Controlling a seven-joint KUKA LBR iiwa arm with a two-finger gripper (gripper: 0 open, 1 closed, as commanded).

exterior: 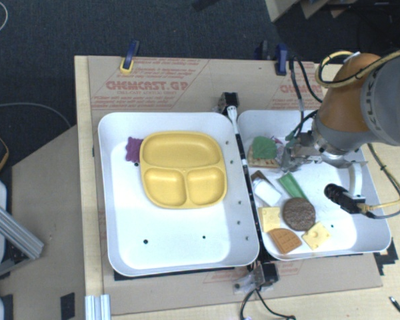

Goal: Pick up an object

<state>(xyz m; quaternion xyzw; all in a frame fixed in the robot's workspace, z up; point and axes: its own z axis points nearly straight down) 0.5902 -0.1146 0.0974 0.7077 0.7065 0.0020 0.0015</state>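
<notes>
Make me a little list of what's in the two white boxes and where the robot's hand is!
left bin: yellow divided plate, with a purple thing peeking out at its left edge
right bin: toy food, including a green piece, white block, brown round patty, cracker and yellow cheese
gripper: over the right bin, beside the green piece

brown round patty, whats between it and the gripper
A long green piece lies between the gripper and the brown round patty, its lower end touching the patty's top edge, in the camera view.
</notes>
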